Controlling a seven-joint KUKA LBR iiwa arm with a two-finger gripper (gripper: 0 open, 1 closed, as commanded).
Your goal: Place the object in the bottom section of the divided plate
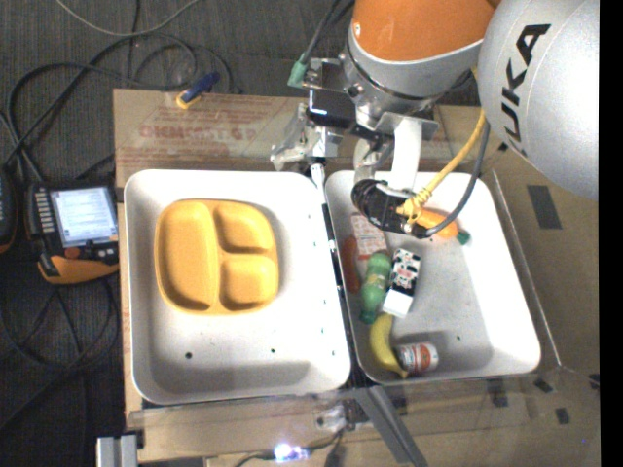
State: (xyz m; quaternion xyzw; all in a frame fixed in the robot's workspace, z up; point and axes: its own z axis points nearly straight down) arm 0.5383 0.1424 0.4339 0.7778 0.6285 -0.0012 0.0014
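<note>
The divided plate [219, 254], yellow with three compartments, is seen lying bare in the left bin [195, 368]. The gripper [313, 159] is found above and to the right of the plate, over the seam where the left bin meets the right bin [496, 329]. Nothing is seen held in it, and whether it is set wide or narrow cannot be told from this angle.

No single object is named by the task. The candidates are all gathered to the right of the plate, in the right bin. A green bottle [375, 285] and a black-and-white carton [404, 278] are placed side by side nearest the plate. A banana [382, 343] and a small can [419, 358] are set lower and to the plate's right. An orange carrot-like piece [443, 230] is partly hidden behind the robot's cable, farther right of the plate.

The step in hand is judged to be the approach for a pick: nothing is grasped and nothing is placed. For the next move, one object must be chosen and the gripper brought down over it, away from the plate. The crowding of bottle, carton and banana is likely to make a clean grasp hard. After that, a carry leftward to the plate is called for. Which compartment counts as the bottom one is not certain.
</note>
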